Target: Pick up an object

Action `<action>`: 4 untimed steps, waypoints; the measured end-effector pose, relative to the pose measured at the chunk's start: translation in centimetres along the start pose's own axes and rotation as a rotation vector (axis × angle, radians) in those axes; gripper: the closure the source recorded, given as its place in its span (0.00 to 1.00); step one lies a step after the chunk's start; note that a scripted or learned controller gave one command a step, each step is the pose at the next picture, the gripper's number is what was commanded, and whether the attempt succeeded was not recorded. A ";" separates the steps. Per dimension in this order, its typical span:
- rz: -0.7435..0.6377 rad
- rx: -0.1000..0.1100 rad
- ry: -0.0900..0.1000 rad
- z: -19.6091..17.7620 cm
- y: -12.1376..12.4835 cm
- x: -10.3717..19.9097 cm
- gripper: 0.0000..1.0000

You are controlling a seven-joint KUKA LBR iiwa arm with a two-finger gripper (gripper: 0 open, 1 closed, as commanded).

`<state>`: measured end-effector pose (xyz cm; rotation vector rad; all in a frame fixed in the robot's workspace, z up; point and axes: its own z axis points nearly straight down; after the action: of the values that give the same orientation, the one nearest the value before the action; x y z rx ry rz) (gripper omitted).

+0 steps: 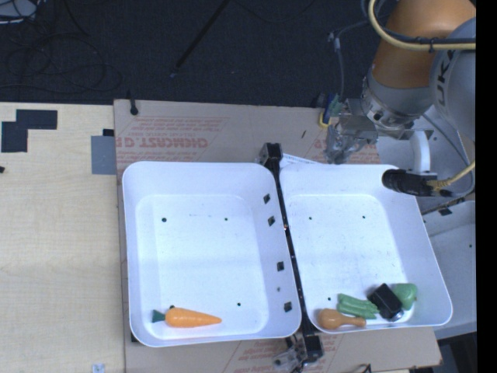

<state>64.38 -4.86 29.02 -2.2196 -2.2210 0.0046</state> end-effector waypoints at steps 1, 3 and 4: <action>0.003 0.002 0.000 2.8 -1.4 -2.6 1.00; 0.002 0.002 0.000 3.3 -0.1 -2.2 1.00; -0.002 -0.005 0.001 -1.5 0.0 1.5 1.00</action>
<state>64.42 -3.37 30.53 -2.2185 -2.2253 -0.0019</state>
